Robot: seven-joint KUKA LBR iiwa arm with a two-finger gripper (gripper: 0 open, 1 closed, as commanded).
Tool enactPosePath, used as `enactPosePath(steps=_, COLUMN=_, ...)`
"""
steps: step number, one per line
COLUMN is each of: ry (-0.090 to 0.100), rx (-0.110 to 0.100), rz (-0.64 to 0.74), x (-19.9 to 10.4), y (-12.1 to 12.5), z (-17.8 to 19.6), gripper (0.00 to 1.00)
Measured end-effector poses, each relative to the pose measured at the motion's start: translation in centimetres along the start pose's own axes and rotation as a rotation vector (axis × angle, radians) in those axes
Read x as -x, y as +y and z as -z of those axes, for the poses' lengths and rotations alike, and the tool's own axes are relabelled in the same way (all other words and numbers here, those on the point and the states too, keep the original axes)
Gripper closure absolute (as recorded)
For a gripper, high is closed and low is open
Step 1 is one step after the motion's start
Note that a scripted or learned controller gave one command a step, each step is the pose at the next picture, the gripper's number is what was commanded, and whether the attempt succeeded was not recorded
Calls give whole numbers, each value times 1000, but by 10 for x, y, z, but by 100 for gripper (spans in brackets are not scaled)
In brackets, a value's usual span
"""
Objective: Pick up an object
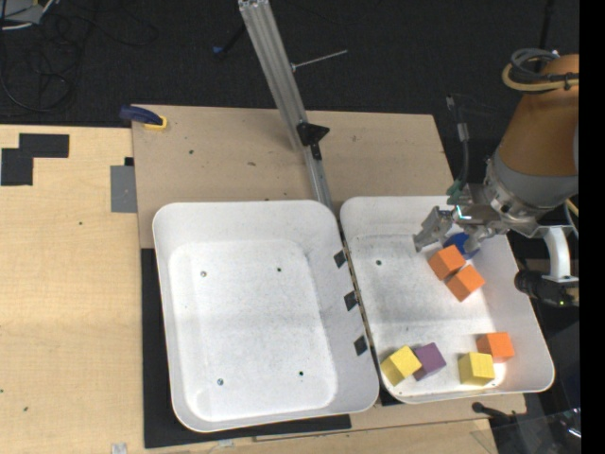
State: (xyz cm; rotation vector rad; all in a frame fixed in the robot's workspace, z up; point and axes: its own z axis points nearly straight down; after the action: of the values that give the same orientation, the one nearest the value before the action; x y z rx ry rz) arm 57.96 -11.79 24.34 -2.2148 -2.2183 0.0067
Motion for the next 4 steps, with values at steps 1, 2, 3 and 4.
enactPosePath(steps=1, ry=-1, rx=5, rz=-3, x=1, y=1, z=2, gripper=0)
enactPosePath(steps=2, ry=0, rx=-2, rz=-2, x=3, y=-8, z=-58, gripper=0)
enactPosePath(steps=3, ry=0, rx=-2, rz=-3, x=11, y=-10, z=-118, gripper=0)
enactPosePath(steps=4, ry=-1, rx=6, rz=-3, x=11, y=-9, z=-152, gripper=0)
